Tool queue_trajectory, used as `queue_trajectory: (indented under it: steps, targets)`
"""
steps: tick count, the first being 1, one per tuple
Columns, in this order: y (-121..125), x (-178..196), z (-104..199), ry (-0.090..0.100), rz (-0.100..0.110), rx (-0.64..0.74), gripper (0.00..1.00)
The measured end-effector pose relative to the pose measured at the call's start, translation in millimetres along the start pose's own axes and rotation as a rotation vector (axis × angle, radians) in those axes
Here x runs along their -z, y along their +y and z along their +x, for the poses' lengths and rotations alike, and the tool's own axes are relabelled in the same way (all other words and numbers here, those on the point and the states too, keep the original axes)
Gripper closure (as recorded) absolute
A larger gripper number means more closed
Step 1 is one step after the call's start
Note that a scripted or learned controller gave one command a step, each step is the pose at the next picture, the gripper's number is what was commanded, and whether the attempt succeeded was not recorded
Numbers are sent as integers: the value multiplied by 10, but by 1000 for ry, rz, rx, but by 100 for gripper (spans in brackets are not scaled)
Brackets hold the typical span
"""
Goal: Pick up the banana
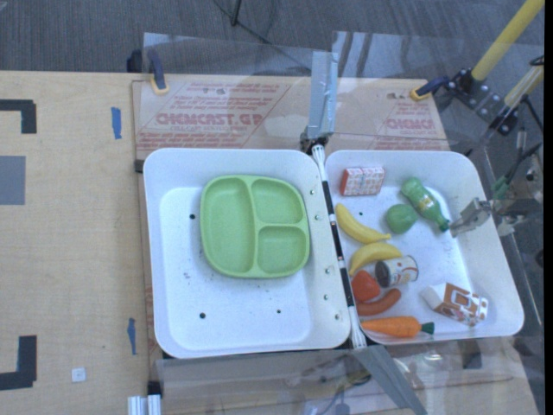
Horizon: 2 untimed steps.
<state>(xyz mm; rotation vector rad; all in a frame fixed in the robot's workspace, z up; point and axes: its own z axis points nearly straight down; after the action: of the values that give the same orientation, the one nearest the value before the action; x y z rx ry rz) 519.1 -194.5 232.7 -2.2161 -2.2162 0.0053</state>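
We see two shallow white bins side by side on the tabletop, both smooth plastic with rounded corners. The left bin point(168, 318) holds a pale green plate point(255, 226), a matte rounded square divided into three compartments, lying toward the bin's far right part. The right bin point(505, 305) carries the food items. Two curved, glossy yellow bananas lie near its left wall: the first banana point(357, 225) sits just beyond the second banana point(373, 254), the two close together. At the far left corner of this bin stands a small red and white carton point(362, 180). A green bottle point(424, 202) lies tilted near the far middle, with a round green lime point(400, 218) just beside it. A small tin can point(397, 271) rests beside the second banana; a red pepper point(365, 285), a sausage point(380, 303) and a tapered orange carrot point(395, 326) lie toward the near left corner. An orange and white box point(456, 303) sits near the near right corner. The end effector point(472, 217) hovers over the right edge of this bin, well apart from the bananas; we cannot tell how its jaws stand.
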Motion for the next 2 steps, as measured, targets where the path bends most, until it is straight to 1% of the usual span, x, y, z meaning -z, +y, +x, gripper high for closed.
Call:
queue_trajectory:
  steps: [1, 2]
  targets:
    - [197, -1437, 517, -4, -12, -92, 0]
    - [538, -1440, 862, -10, -18, 192, 0]
